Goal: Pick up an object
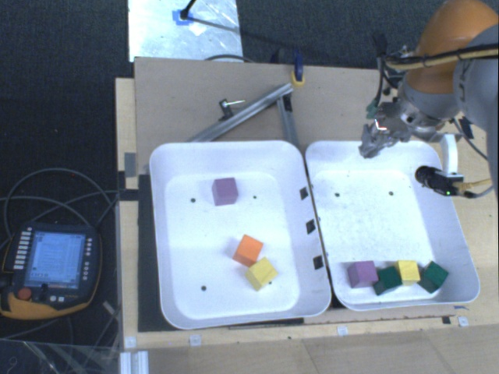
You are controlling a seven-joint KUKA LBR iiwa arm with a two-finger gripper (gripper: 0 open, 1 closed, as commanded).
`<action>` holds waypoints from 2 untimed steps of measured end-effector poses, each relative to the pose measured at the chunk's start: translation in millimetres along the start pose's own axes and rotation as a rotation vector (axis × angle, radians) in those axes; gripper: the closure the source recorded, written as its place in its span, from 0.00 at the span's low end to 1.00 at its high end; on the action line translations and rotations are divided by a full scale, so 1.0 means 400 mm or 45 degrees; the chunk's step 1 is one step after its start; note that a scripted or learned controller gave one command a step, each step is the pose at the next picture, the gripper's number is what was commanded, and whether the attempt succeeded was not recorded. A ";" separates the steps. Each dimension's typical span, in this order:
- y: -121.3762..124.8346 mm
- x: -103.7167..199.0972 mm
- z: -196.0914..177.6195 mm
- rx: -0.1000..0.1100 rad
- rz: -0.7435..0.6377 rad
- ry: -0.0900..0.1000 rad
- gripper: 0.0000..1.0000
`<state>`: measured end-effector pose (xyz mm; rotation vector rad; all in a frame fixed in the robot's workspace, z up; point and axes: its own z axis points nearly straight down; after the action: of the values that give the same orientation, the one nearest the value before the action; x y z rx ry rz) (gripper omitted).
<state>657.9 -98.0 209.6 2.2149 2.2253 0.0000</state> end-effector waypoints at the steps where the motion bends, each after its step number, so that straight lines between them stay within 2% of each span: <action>1: -0.053 0.113 -0.034 0.001 -0.005 0.003 1.00; 2: -0.097 0.225 -0.062 0.001 -0.007 0.005 1.00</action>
<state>618.8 -8.0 234.3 2.2114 2.2335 0.0036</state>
